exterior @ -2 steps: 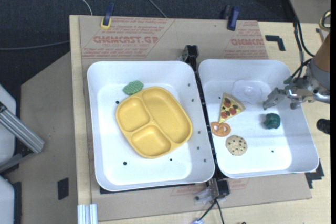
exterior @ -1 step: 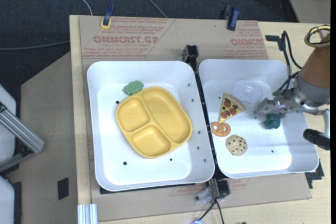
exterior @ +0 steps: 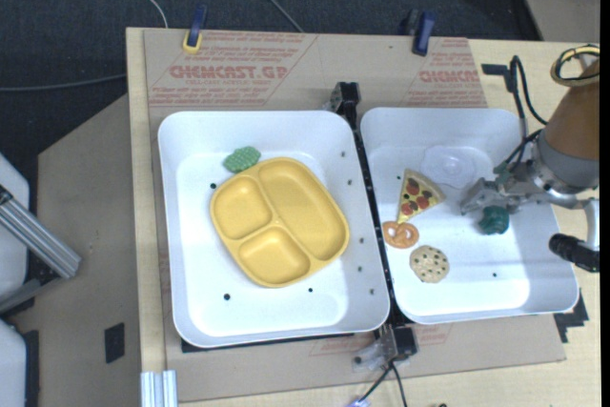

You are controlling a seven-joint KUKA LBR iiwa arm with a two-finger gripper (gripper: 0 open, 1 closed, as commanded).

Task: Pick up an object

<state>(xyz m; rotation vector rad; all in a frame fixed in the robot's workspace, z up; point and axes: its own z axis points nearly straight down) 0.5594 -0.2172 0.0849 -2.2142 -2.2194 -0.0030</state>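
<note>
risk of a missed grab first: gripper (exterior: pixel 488 201) low in right bin (exterior: pixel 534 286), directly over a small teal object (exterior: pixel 494 222), finger state impossible to tell, so possibly just nudging it toward the wall or lifting away with nothing. nearest in that bin a chocolate-chip cookie (exterior: pixel 430 263), then a pretzel (exterior: pixel 400 234), a pizza slice (exterior: pixel 417 195) and, farther back, a clear lid-like piece (exterior: pixel 456 163), hard to make out. left bin (exterior: pixel 191 300) with a yellow divided plate (exterior: pixel 277 220) and, behind it, touching the rim, a green leafy piece (exterior: pixel 242 159).
</note>
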